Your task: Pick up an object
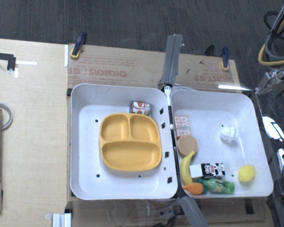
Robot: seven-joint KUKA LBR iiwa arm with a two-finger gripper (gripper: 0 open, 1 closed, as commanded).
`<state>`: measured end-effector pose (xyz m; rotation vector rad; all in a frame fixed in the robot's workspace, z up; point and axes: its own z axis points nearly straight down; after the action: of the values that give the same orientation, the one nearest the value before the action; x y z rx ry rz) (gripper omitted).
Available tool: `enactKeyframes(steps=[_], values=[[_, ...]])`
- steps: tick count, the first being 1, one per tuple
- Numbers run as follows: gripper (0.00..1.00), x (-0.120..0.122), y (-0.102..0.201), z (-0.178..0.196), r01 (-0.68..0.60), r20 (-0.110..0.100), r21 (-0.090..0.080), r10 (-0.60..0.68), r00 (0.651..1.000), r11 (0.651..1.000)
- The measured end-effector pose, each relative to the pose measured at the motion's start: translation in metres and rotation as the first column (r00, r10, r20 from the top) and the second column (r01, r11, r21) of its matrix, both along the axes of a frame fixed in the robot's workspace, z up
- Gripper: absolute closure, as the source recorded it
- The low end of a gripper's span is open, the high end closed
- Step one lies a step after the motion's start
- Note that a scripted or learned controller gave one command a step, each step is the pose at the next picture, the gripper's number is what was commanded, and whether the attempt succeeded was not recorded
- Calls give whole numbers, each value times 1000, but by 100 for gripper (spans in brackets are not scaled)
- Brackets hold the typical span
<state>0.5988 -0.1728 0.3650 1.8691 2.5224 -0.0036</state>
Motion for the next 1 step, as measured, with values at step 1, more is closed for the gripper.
enactKeyframes(steps=[1], values=[[100, -10, 17, 35, -2, 0, 1, 2, 1000, 1000]])
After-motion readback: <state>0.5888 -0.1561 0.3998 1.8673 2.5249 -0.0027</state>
